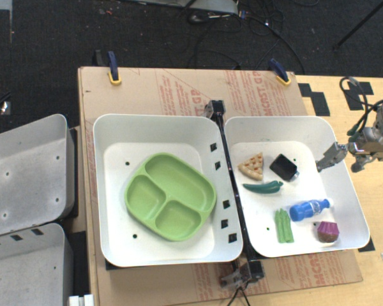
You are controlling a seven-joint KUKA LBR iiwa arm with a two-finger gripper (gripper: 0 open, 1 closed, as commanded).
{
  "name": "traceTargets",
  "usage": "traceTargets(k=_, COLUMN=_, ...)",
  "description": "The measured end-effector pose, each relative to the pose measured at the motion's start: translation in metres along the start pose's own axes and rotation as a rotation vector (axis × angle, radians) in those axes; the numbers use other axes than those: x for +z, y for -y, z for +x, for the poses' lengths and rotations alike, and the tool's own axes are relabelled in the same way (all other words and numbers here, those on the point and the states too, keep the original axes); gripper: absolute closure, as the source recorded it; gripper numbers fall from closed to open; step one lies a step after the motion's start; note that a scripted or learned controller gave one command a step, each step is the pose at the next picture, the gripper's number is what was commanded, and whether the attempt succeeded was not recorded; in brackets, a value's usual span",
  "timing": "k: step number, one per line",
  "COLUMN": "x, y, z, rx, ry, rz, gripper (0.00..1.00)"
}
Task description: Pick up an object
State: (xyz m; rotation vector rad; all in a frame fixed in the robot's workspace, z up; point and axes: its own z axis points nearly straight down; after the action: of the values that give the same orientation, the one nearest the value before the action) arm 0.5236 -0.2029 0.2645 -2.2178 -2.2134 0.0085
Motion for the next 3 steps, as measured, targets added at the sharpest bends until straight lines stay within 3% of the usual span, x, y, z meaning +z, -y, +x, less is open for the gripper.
traceTargets(k=1, x=-0.005, y=-0.002, z=0.0, rx=-0.003, ry=0.002, rz=-0.009, gripper=0.0)
traceTargets(k=3, x=0.117, y=-0.007, z=0.016, rx=-0.002, ry=0.0, rz=-0.003, gripper=0.0)
